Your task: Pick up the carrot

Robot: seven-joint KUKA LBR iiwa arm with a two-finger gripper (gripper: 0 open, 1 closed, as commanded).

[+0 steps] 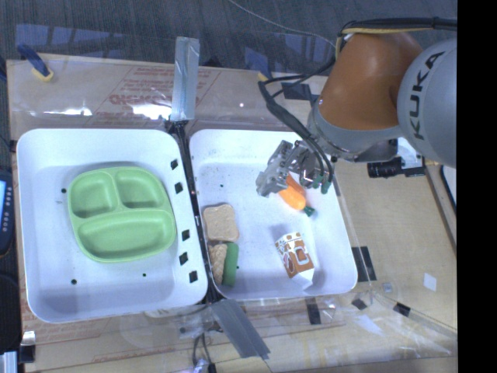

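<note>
In the upper right part of the right bin [233, 142], the hand [289, 173] is down over the carrot [293, 197], touching its upper end. Whether it grips the carrot cannot be told. A small carton [296, 256] lies just below, apart.

bench [404, 247] bears two white bins, left [31, 231] and right [233, 150].
</note>
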